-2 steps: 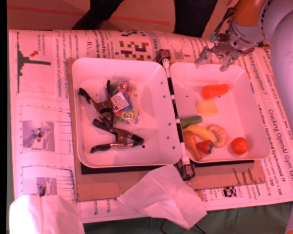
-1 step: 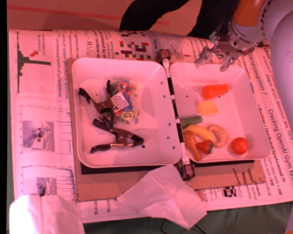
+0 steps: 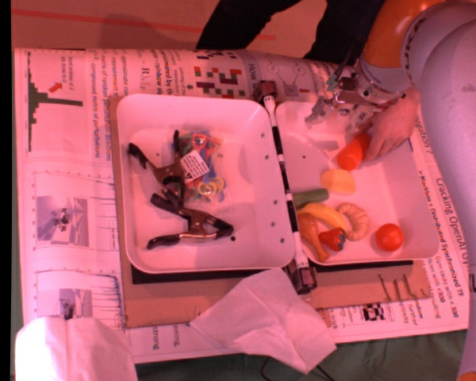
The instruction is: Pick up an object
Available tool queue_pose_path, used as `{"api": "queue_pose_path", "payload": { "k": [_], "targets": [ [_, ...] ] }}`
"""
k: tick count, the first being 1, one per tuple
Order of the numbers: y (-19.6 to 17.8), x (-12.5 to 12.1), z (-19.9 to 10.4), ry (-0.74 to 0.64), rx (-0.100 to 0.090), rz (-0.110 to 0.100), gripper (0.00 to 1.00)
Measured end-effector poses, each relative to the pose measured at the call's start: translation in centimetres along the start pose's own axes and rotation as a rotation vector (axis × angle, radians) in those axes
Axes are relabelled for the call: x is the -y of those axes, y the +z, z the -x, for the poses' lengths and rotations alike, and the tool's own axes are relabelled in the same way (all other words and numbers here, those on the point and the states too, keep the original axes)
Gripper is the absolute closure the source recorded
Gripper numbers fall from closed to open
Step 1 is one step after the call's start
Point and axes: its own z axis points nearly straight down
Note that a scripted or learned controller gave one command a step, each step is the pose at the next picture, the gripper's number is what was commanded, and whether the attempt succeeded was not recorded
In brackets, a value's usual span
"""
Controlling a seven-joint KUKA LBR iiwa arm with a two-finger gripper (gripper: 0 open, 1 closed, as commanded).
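1. The left shallow white plastic bin (image 3: pixel 250 129) has a smooth, glossy floor and rounded corners. Metal pliers with dark handles (image 3: pixel 192 228) lie near its lower edge. A second black-handled tool (image 3: pixel 153 165) lies splayed toward its left edge.
2. A clear crinkled bag of small coloured rings (image 3: pixel 204 163) with a white tag sits at the middle of the left bin, touching the tools.
3. The right shallow white plastic bin (image 3: pixel 401 193) holds smooth moulded toy food, the candidate objects to pick.
   - An orange cone-shaped carrot (image 3: pixel 351 153) is at the centre.
   - A pale yellow rounded lump (image 3: pixel 339 182) is just below the carrot.
   - A green stub (image 3: pixel 310 198) is by the left edge.
   - A curved yellow-orange banana shape (image 3: pixel 313 227), a ridged tan croissant curl (image 3: pixel 355 218) and a small red berry (image 3: pixel 332 238) cluster near the lower edge.
   - A round red tomato (image 3: pixel 389 236) is toward the lower right corner.
4. A bare human hand (image 3: pixel 394 124) reaches in over the right bin's upper edge and touches the carrot's thick end.
5. The grey arm (image 3: pixel 452 86) comes down the bins' right side and bends leftward at its orange band. Its metal gripper (image 3: pixel 339 98) is above the right bin's upper left corner, apart from the toys. I cannot tell whether the claw is spread or pressed together.
6. Printed paper sheets (image 3: pixel 63 173) lie under both bins. Crumpled white tissue (image 3: pixel 262 320) lies past their lower edges.
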Motion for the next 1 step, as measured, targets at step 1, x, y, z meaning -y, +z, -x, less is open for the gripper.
{"api": "queue_pose_path", "payload": {
  "k": [1],
  "targets": [
    [4.18,0.53,-0.05,0.000,0.000,0.001,0.00]
  ]
}}
